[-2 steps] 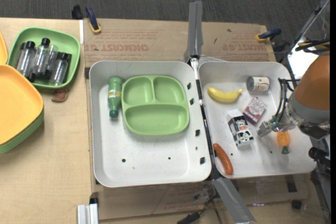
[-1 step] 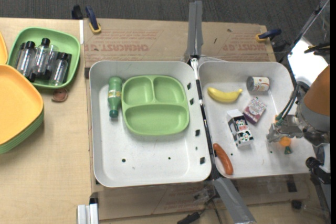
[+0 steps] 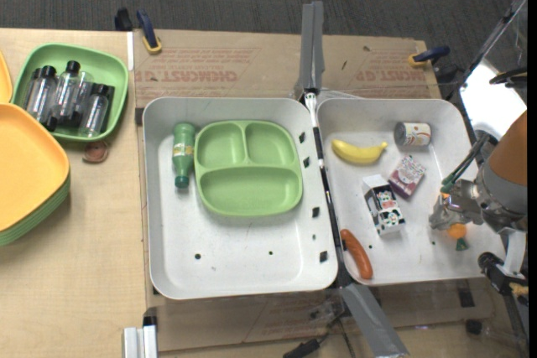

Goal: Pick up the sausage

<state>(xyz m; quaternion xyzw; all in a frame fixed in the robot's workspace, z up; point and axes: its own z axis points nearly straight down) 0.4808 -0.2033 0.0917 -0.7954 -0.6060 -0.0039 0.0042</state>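
The sausage (image 3: 357, 254) is a red-orange link lying at a slant in the front left corner of the right bin (image 3: 419, 272), close to the divider between the bins. My gripper (image 3: 450, 215) hangs low over the right side of that bin, well to the right of the sausage and apart from it. A small orange object (image 3: 459, 236) lies just under and in front of the gripper.
The right bin also holds a banana (image 3: 359, 150), a small can (image 3: 413, 134), a pink packet (image 3: 408, 176) and a small printed carton (image 3: 384, 210). In the left bin (image 3: 168, 264) sit a green divided plate (image 3: 248, 167) and a green bottle (image 3: 182, 153).
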